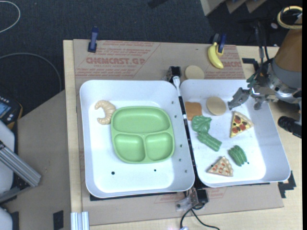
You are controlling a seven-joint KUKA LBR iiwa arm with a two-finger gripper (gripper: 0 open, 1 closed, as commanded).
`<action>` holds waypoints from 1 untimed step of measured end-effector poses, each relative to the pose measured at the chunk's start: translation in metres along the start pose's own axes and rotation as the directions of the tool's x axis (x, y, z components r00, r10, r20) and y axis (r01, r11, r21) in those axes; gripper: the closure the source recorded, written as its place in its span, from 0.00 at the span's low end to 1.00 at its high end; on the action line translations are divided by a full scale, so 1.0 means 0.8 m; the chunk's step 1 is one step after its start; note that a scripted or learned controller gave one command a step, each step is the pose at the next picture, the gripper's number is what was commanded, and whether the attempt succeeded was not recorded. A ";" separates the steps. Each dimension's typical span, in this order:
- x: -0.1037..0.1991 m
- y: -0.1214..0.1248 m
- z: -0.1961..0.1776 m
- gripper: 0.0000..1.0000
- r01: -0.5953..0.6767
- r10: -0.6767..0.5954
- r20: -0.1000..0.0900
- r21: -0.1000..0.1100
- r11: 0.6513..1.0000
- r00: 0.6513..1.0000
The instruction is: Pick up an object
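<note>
Grey gripper (pixel 249 96) hangs over upper right of right bin (pixel 273 143), fingers spread, nothing btwn them. Just below it lies a pizza slice (pixel 240 124); tan disc (pixel 216 105) to its left. Green divided tray (pixel 142 133) and croissant (pixel 104 111) sit in left bin (pixel 91 128).

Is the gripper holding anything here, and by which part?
Nothing is held: the gripper hangs open above the right white bin, near the triangular pizza slice.

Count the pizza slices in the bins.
2, both in the right bin: one pizza slice near its middle, just below the gripper; the other near the bin's front edge. None looks hidden.
</note>
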State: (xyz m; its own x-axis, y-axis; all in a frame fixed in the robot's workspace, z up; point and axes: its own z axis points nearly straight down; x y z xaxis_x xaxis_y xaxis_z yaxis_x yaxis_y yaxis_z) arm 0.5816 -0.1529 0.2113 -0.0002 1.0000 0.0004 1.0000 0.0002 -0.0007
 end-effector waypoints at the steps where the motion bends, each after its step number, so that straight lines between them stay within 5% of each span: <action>1: -0.041 -0.122 -0.043 0.00 -0.007 0.007 0.001 0.002 1.000 1.000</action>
State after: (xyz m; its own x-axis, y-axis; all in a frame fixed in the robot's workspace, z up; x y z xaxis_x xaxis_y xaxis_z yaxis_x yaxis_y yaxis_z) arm 0.4838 -0.1857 0.2457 0.0073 1.0000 -0.0010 1.0000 -0.0073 -0.0024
